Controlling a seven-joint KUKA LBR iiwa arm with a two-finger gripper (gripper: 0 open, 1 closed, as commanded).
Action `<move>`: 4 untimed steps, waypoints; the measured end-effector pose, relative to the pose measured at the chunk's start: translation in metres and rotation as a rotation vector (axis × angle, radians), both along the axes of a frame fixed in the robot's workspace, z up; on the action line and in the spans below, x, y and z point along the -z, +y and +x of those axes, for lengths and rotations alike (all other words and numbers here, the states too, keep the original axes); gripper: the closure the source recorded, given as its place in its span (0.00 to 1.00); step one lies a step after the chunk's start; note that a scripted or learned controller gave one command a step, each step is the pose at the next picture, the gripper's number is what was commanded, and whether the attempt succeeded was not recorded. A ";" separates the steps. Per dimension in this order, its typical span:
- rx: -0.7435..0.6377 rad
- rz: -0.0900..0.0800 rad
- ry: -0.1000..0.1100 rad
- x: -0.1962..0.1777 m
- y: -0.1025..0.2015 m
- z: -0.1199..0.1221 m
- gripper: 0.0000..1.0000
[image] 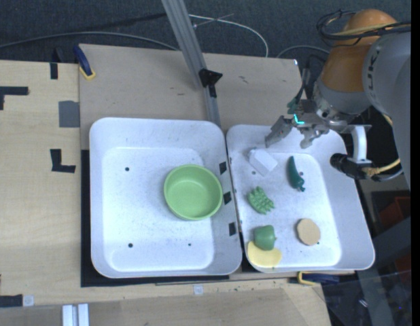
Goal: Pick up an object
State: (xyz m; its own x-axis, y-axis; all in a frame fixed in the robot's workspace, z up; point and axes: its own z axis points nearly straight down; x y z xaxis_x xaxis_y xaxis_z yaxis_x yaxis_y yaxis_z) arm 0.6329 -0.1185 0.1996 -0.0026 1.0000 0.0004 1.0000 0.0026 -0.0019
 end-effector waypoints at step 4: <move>-0.002 0.000 0.001 0.101 -0.001 0.007 1.00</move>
State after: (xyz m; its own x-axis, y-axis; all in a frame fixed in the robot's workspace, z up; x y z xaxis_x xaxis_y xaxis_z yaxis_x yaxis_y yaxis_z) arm 0.6396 -0.1193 0.0984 -0.0043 1.0000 0.0003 1.0000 0.0043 -0.0029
